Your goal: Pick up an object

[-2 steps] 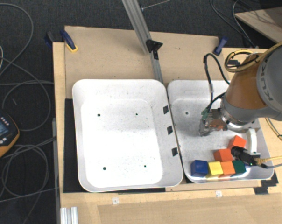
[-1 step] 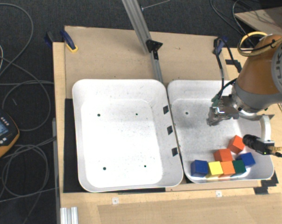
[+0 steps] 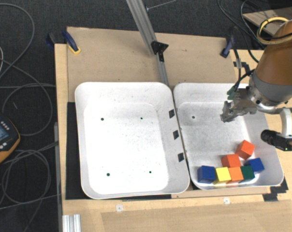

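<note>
Several small coloured blocks lie clustered in the front right corner of the right bin point(image 3: 204, 129). An orange block point(image 3: 245, 149) sits tilted at the back of the cluster, and another orange one point(image 3: 230, 160) lies just in front of it. Along the bin's front wall run a blue block point(image 3: 207, 173), a yellow block point(image 3: 223, 174), an orange block point(image 3: 236, 173), a green block point(image 3: 247, 171) and a second blue block point(image 3: 256, 165). My gripper point(image 3: 231, 111) hangs over the right bin's far right part, well behind the blocks and apart from them.
The left bin point(image 3: 88, 129) stands beside the right one, with black clips point(image 3: 175, 134) along the shared wall. A slanted metal rail point(image 3: 146, 28) crosses the bench behind the bins. Blue clamps point(image 3: 72, 43) hold the board's back corners. Cables lie on the floor at left.
</note>
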